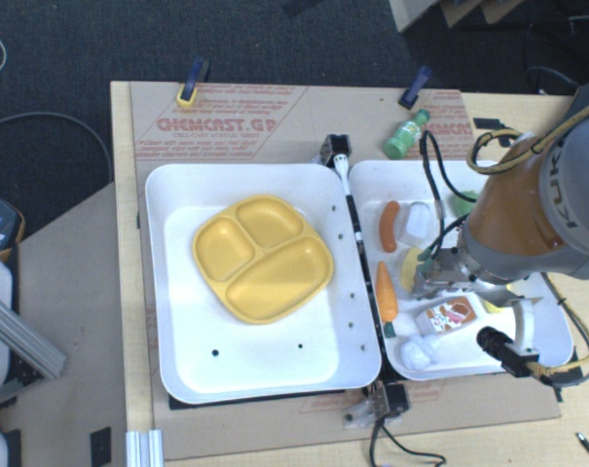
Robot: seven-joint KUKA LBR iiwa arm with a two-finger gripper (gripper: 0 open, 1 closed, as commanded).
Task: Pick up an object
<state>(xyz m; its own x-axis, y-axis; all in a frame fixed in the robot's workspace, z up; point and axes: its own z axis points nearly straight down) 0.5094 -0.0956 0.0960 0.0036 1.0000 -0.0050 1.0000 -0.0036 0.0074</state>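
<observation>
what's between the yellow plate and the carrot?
In the camera view: bare floor of the left bin, then the two bins' adjoining rims, between the yellow plate and the carrot.

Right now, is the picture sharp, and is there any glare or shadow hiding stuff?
Camera view: evenly lit and fairly sharp; the yellow plate reads clearly; the left bin is bright white but not blown out; the arm covers part of the right bin.

Jaws hidden under wrist; arm [542,202] cut by rt edge.

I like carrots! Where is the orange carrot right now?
The carrot lies in the right bin, along its left wall, just below the hot dog and left of the gripper.
</observation>
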